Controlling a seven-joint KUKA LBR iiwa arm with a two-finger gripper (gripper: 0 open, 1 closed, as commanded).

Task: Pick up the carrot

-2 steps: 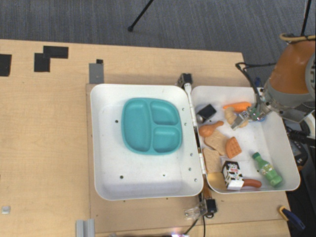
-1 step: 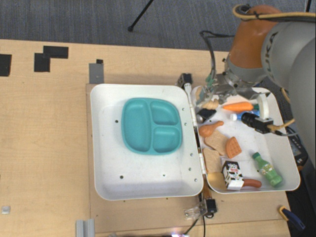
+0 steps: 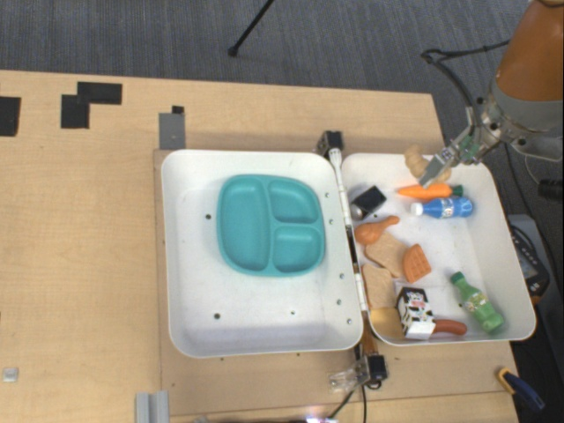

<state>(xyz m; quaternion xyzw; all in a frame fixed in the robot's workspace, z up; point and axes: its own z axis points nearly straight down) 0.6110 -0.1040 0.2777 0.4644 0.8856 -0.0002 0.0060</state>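
Two white bins sit side by side on the bench, and the carrot lies in the right bin, near its far edge. The gripper comes down at a slant from the right, its tip just above the carrot's middle, close enough that contact cannot be ruled in or out. How far the jaws stand apart cannot be told at this size, and nothing is seen lifted between them.

The carrot lies almost level across the view, its long axis running left to right: the pointed orange end faces the divider between the bins, and the green top faces the right wall. A blue bottle lies just beside it on the near side, roughly parallel, nearly touching. A pale beige lump sits just beyond it by the far rim, so the carrot is hemmed on both long sides. Its pointed end has bare white floor before it, with a small black object further left. A green bottle lies well apart near the front right corner. The left bin holds a teal divided plate.
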